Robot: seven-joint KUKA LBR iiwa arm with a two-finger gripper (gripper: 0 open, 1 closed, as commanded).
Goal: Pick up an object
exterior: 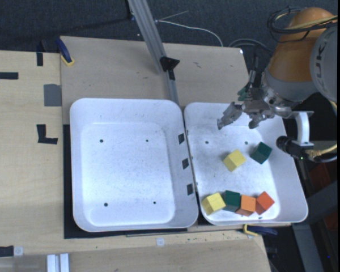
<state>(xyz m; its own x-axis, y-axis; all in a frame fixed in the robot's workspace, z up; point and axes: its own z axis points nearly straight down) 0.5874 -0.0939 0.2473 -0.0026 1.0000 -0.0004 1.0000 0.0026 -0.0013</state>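
Bench point(119, 72): tan board surface bearing two shallow white bins side by side, with a grey metal bar point(150, 30) slanting down from 12 o'clock to the seam between them. Left bin point(82, 169): the larger tray, rounded corners, speckled floor with four small dark dots. Right bin point(207, 126): white tray touching the left bin along its 9 o'clock edge, holding six blocks. Arm point(297, 55): grey with an orange band, entering at 2 o'clock, reaching over the 12 o'clock end of the right bin. Gripper point(238, 120): two fingers spread apart with nothing between them, one fingertip point(222, 123) pointing toward 8 o'clock, the other short and pointing down at the bin's far rim; it sits above the bin floor, apart from every block. Blocks, loose pair near the bin's centre: yellow block point(234, 160), tilted, and dark green block point(261, 152) at its 3 o'clock, near but not touching. Blocks, row along the 6 o'clock wall, packed together: second yellow block point(213, 202) at the 9 o'clock end, green block point(232, 199) next, orange block point(247, 204) after it, red-orange block point(264, 200) at the 3 o'clock end. All six blocks lie on the bin floor
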